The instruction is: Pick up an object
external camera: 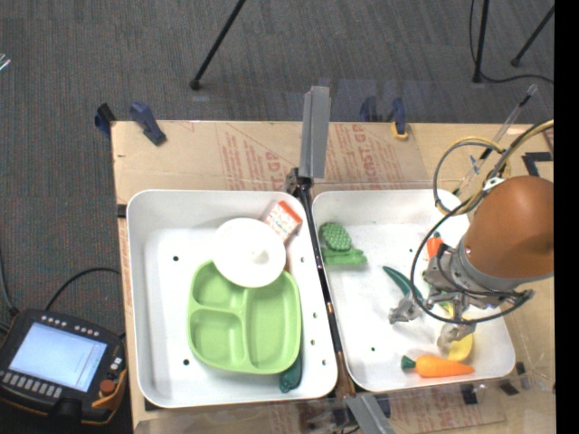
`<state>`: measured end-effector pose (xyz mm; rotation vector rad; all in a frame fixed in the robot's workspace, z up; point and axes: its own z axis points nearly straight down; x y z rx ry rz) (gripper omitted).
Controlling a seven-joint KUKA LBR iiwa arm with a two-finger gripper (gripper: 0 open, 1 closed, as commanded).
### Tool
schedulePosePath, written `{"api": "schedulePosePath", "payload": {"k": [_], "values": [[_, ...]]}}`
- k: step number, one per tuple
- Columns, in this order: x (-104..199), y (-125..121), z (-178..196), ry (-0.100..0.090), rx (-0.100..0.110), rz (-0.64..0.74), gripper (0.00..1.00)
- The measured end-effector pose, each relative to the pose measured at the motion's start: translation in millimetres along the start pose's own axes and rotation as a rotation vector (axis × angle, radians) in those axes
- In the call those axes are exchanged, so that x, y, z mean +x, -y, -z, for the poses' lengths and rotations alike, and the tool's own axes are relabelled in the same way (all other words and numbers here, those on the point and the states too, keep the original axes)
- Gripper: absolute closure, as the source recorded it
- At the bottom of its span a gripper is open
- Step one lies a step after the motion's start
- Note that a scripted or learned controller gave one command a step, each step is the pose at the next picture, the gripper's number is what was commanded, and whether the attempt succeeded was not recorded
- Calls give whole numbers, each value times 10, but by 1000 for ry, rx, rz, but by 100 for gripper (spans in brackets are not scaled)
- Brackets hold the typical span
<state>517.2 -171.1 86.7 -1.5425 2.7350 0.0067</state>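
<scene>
My gripper [425,325] hangs low over the right bin [380,373], below the orange wrist band [511,229]. Its two grey fingers [401,313] stand spread apart, open, with nothing between them. One fingertip is just above a small yellow object [462,349]. An orange carrot toy [443,366] lies at the bin's front, close under the gripper. To the gripper's left lies a slim dark teal object [397,281]. Farther left, near the bin's inner wall, sits a green brush [339,242].
The left bin [149,333] holds a green divided tray [246,319], a white round plate [251,253] overlapping it, an orange-and-white box [283,220] and a dark teal item [289,380]. A grey post [315,134] stands between the bins. A teach pendant [59,360] lies at the lower left.
</scene>
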Motion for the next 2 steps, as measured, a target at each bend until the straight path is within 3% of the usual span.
{"api": "schedulePosePath", "payload": {"k": [1, 2], "values": [[-311, 870, 12, 3, 3, -38, 0], [-565, 428, 3, 1, 0, 2, 0]]}}
